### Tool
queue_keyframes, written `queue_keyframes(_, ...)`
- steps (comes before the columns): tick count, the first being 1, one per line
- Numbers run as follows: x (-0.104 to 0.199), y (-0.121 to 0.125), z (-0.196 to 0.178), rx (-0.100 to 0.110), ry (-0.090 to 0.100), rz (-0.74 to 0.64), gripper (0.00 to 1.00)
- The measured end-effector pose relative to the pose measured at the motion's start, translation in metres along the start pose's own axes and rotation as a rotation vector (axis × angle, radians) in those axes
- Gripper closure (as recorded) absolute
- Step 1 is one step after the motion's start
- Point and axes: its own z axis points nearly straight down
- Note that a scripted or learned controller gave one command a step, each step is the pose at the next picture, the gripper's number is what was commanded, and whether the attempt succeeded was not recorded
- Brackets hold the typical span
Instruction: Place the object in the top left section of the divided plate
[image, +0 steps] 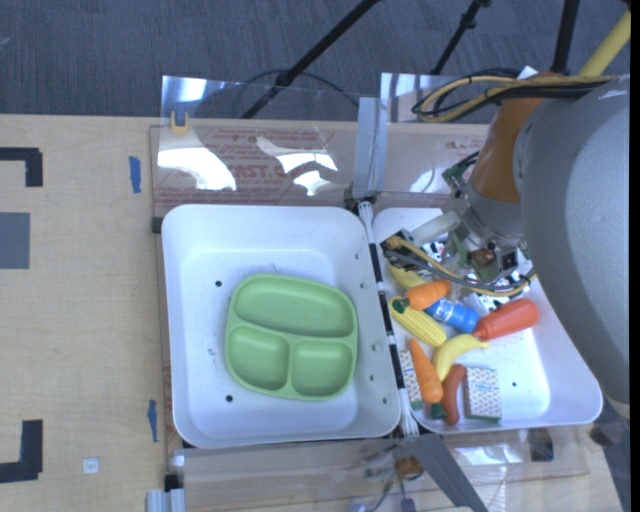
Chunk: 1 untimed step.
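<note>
A green divided plate (292, 336) lies in the left white bin (195, 240). It has one long section at the top and two smaller ones below, all bare. The right bin (565, 385) holds a heap of toy food: an orange carrot (428, 295), a corn cob (420, 324), a blue item (455, 314), a red-orange pepper (509, 318), a banana (453, 351), a second carrot (425, 372), a brown sausage (454, 392) and a small box (483, 392). My gripper (470, 255) is low over the back of this heap, its wrist wrapped in cables.
The grey arm (585, 190) with its orange band (500, 150) covers the right bin's back right part. A metal divider (368, 150) and clear panels stand behind the bins. Wooden bench lies to the left.
</note>
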Motion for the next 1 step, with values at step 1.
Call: queue_keyframes(1,0.0679,-0.0480,-0.0007,-0.001,0.004,0.023,1.00)
